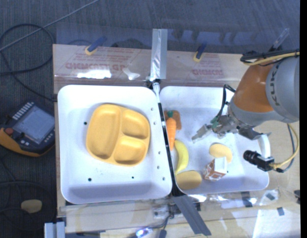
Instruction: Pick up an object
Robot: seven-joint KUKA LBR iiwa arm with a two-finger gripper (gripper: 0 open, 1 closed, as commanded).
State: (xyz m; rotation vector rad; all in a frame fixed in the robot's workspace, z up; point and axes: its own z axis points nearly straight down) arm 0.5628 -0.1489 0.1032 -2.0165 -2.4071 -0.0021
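Two shallow white bins sit side by side on the desk (pixel 64 63), and I reach in from the right, my grey arm (pixel 272 90) with its orange band bent over the right bin (pixel 193 100). My gripper (pixel 205 130) hangs low over the middle of that bin, its two thin fingers (pixel 198 134) pointing left toward the bin's divider; they look slightly parted with nothing between them, though at this angle I cannot tell for sure how they are set.

The right bin holds five toy foods. One orange carrot (pixel 171 128) lies along the left wall, and one yellow banana (pixel 181 155) curves just below it. One tan, bun-like piece (pixel 189 179) rests at the bottom edge, touching the banana's lower end. One small carton (pixel 216 169) with a brown and white face stands beside it, and one pale yellow wedge (pixel 220 150) lies just above the carton, near my gripper but apart from it.

The left bin (pixel 74 172) carries a single item: one yellow divided plate (pixel 118 134) with three compartments, set near its middle.

Off the desk to the left, one control pendant (pixel 25 128) with an orange rim lies on the dark carpet (pixel 25 14), among black cables.
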